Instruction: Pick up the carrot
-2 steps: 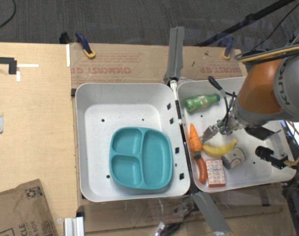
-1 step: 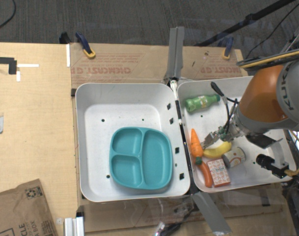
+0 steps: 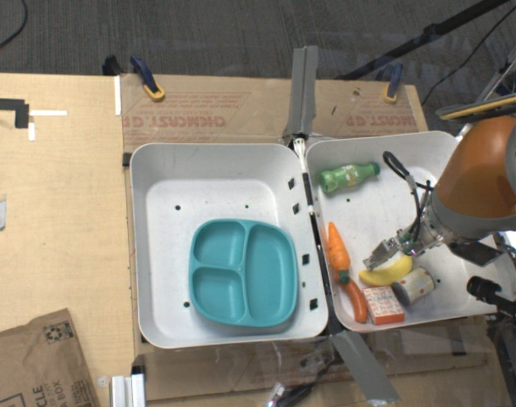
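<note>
A: Right bin [image 3: 372, 153], obstacles?
B: Carrot [image 3: 337, 246] along the left wall; a red pepper [image 3: 354, 300] just below it. Banana [image 3: 388, 270], small box [image 3: 383, 305] and can [image 3: 413, 286] crowd the lower middle. Green bottle [image 3: 348, 176] near the top.
A: Free room?
B: Bare floor between bottle and banana; the gripper [image 3: 391, 249] hangs just beside the banana.
</note>
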`<state>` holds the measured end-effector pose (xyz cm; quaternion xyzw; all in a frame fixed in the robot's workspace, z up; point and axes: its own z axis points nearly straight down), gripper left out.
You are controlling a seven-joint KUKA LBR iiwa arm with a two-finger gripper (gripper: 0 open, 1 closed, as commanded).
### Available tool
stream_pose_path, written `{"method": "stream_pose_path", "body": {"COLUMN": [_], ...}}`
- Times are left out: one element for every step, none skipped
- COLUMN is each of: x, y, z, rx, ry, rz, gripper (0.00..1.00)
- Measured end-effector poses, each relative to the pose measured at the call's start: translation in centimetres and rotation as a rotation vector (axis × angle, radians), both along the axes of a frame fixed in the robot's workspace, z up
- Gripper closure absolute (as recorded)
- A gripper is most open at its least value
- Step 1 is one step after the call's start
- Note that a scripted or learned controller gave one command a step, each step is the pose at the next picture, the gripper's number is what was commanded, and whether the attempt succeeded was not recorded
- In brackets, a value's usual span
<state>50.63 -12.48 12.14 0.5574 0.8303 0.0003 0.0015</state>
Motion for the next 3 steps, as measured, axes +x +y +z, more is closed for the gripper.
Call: {"method": "stream_pose_path", "body": {"x": [-2.0, -1.9, -2.5], "y": [1.9, 1.8, 8.0], "z": [-2.0, -1.1, 7.0], "rx": [-0.005, -0.006, 0.0], "ry": [-0.028, -0.03, 0.003], "rz": [-0.033, -0.037, -0.301], "gripper": [0.0, 1.0, 1.0]}}
